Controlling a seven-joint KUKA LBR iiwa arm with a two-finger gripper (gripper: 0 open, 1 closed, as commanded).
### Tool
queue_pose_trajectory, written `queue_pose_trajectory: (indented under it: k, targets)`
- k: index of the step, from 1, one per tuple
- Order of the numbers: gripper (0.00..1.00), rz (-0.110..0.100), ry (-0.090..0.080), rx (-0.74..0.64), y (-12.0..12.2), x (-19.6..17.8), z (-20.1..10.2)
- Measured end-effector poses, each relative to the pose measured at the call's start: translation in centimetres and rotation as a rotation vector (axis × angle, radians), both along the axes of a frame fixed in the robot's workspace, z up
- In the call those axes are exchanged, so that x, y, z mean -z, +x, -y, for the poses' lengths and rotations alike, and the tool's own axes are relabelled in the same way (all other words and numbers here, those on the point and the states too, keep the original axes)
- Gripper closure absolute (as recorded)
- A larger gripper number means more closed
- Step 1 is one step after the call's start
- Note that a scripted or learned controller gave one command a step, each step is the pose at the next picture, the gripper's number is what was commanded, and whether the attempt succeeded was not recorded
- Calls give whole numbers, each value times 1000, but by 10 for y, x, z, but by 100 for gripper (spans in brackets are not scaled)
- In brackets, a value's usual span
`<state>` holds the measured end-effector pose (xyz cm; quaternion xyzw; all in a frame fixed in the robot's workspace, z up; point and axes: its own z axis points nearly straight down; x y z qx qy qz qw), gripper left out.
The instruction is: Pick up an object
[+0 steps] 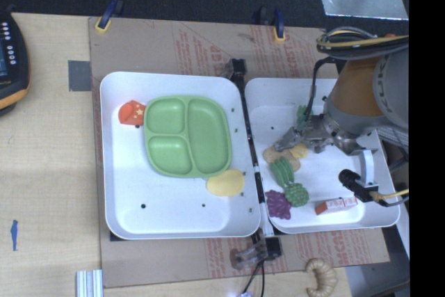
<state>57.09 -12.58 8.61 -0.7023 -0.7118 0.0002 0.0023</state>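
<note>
A robot arm (379, 90) made of rounded grey segments. A broad orange band (354, 88) wraps the arm above the wrist, shaped like a smooth collar. Below the band sits a grey wrist housing, and from it extends the tool (292, 139), built of dull metallic grey parts with thin, angular linkages. Black and yellow cables (351, 42) loop in a bundle over the upper part of the arm, and a thin black cable (314, 90) runs down alongside the orange band toward the wrist. A white bracket (366, 167) and a black cylindrical fitting (353, 182) hang off the lower side of the wrist.
</note>
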Motion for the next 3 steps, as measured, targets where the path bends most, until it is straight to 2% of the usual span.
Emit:
queue_pose_trajectory:
  k: [1,2,3]
  targets:
    - [100,6,-3,6,0,-19,5]
    - [100,10,0,2,12,-112,-70]
    - [100,-3,-2,6,-37,-126,-95]
